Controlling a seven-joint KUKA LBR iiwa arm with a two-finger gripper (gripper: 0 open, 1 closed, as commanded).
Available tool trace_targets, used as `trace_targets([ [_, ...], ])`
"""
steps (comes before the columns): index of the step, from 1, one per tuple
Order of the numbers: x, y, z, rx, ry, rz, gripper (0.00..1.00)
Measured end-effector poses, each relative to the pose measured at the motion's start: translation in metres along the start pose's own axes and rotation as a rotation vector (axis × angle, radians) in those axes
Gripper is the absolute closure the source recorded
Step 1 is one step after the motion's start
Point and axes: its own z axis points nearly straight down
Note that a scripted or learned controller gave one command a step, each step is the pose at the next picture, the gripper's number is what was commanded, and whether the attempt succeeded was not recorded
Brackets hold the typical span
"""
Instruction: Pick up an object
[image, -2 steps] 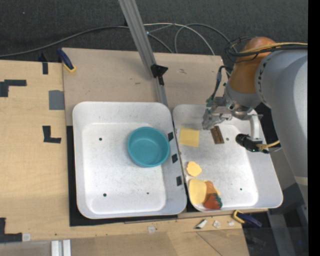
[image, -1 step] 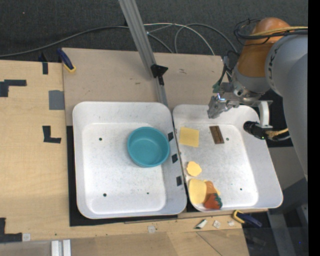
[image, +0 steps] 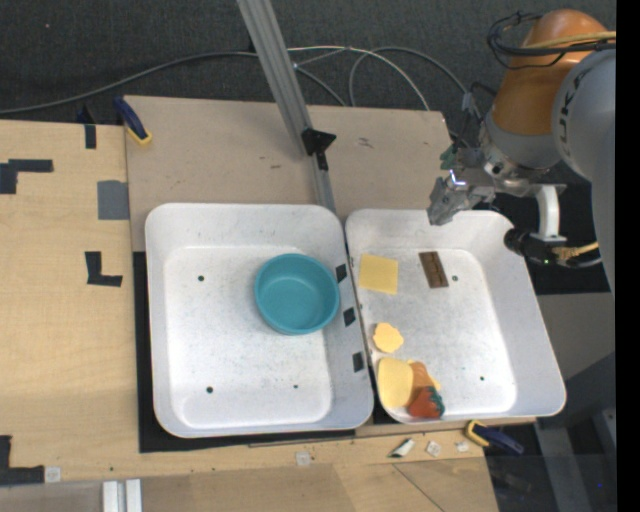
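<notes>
Camera view: gripper (image: 445, 207), grip state indiscernible, hovers at twelve o'clock over brown block (image: 433, 269); descending there risks missing it.

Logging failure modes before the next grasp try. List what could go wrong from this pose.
1. The pincer hangs over the right bin's far rim; a straight descent might strike the rim.
2. The brown block and yellow square lie flat on the floor, so the pincer could slide off them.
3. The yellow and red pieces crowd the near-left corner against the wall, so a grasp there may jam or catch several.
</notes>
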Motion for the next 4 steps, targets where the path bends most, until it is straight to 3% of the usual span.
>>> trace_targets([
  [1, 0.0, 0.001, -0.033, 0.001, 0.0, 0.0, 1.0],
  [4, 0.151, -0.053, -0.023, 0.006, 0.003, -0.005, 1.0],
])
